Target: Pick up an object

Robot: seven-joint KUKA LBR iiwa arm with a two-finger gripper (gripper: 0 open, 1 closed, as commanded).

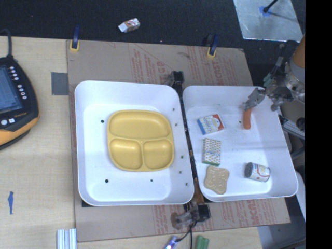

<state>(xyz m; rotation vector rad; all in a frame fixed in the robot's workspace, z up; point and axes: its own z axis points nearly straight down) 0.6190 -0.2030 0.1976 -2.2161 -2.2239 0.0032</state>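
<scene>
Orange, slim and carrot-shaped, a toy lies in the right white bin, just below the gripper. You are at the approach step; finger state cannot be told. Next, lower squarely over the toy.

The right bin holds five small things. An orange, carrot-like stick lies upright in the view toward one o'clock, near the far wall. A blue-and-white packet lies flat at about ten o'clock, slightly tilted. Below it, near the bin's left middle, a green-patterned square packet lies flat. A tan waffle-like biscuit rests at seven o'clock. A small can lies on its side at five o'clock.
</scene>
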